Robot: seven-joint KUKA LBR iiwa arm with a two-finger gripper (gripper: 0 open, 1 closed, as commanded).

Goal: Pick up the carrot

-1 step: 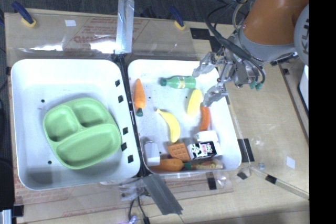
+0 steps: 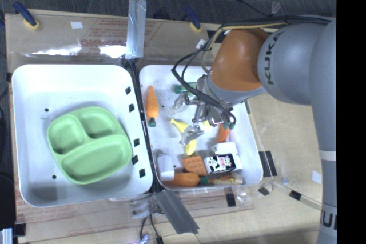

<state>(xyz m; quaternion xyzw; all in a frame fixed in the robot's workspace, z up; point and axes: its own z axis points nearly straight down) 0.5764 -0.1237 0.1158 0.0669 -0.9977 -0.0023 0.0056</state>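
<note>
The carrot (image 2: 151, 104), orange with a green stem end, lies along the left wall of the right bin (image 2: 247, 123), pointing away from me. My gripper (image 2: 188, 118) hangs over the middle of that bin, a short way right of the carrot and apart from it. It is open, with one fingertip (image 2: 180, 103) toward the back and the other near the front, and holds nothing. A yellow piece (image 2: 179, 125) lies just under the fingers.
The right bin also holds a small orange-red vegetable (image 2: 223, 133), a waffle-like piece (image 2: 195, 164), an orange item (image 2: 185, 179), a white cup (image 2: 166, 167) and a black-and-white box (image 2: 220, 163). A green divided plate (image 2: 88, 144) sits in the left bin (image 2: 34, 83).
</note>
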